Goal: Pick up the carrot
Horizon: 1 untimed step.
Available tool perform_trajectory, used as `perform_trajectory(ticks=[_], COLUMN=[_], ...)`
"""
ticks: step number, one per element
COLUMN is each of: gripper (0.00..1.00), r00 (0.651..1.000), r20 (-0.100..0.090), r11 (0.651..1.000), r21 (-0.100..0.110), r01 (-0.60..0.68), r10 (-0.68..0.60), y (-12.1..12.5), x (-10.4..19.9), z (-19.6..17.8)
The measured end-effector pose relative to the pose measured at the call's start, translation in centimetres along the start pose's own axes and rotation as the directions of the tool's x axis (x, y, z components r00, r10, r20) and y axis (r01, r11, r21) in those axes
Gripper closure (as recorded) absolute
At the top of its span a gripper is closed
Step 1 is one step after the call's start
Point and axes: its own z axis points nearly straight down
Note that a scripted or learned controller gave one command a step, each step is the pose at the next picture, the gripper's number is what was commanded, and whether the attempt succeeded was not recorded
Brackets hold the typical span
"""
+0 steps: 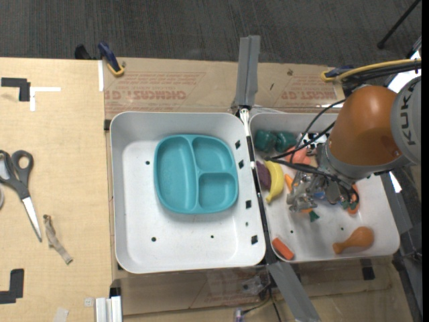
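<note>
The arm reaches into the right bin [375,250], and its gripper [303,197] hangs low over a cluster of toy food near the bin's middle. A small orange piece with a green end, likely the carrot [313,215], lies just below the gripper and is partly hidden by it. Another orange and green piece [352,208] peeks out under the wrist on the right. A longer orange-red piece [283,249] lies apart at the bin's front left corner. Nothing shows clearly between the fingers.
In the right bin lie a yellow banana [275,180], a purple eggplant [263,175], a teal-green vegetable [273,139] at the back and a tan drumstick [355,240] at the front right. The left bin [134,247] holds a teal divided plate [196,173]. Scissors [20,183] lie on the bench at the left.
</note>
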Motion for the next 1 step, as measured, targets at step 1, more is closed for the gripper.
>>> perform_trajectory(ticks=[1], gripper=[1.00], r00=[0.981], r20=[-0.002], r11=[0.981], r21=[0.000], r01=[-0.192], r10=[0.192], y=[7.03], x=[-0.68], z=[-9.04])
